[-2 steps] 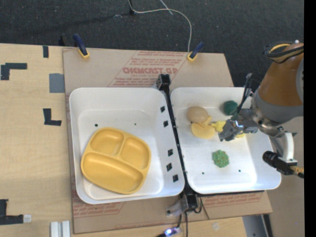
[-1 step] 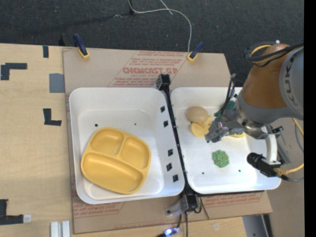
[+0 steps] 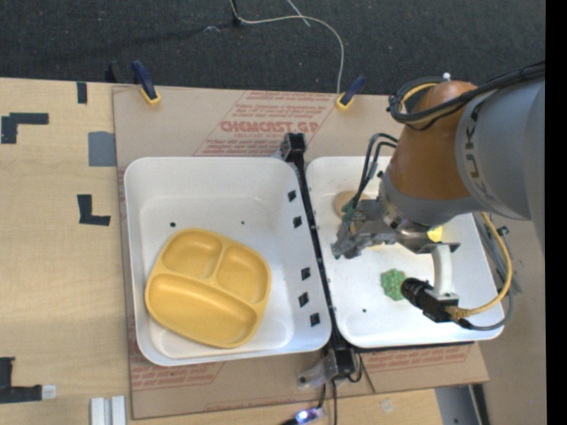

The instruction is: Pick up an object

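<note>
Arm low over the right bin, 2 bins on the counter.

Nearest, a yellow divided plate (image 3: 208, 286) lies in the left bin (image 3: 142, 184). A small green object (image 3: 392, 282) sits in the right bin (image 3: 354, 326), just right of the gripper (image 3: 347, 240); I cannot tell how its fingers stand. Farther back, a tan round thing (image 3: 344, 204) peeks out beside the arm (image 3: 443, 158).

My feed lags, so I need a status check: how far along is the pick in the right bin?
Done: the arm has reached over the right bin. In hand: the gripper sits low near the divider, but nothing visibly sits between its fingers. Left: the grasp and lift. The green object lies on the bin floor, apart from the gripper; the yellow divided plate rests in the left bin.
</note>
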You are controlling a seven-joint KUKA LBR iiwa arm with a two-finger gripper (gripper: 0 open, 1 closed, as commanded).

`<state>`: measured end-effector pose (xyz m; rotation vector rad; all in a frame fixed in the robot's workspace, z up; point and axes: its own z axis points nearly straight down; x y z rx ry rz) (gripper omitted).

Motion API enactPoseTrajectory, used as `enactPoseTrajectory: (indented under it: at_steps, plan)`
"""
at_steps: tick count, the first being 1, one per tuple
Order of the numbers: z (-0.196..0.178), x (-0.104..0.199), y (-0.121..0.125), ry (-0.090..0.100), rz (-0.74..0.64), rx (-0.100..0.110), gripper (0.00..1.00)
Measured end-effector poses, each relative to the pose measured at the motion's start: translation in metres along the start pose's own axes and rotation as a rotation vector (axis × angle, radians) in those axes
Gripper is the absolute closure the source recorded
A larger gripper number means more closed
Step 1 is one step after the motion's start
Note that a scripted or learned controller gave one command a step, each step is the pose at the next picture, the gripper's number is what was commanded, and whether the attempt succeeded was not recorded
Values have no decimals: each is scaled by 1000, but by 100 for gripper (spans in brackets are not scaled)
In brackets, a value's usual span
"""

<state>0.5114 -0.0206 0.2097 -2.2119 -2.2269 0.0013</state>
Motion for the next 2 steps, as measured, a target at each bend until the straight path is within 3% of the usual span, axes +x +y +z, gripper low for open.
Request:
enactPoseTrajectory:
  at_steps: [2]
  plan:
    - [-16, 98, 9, -1, 0, -1, 100]
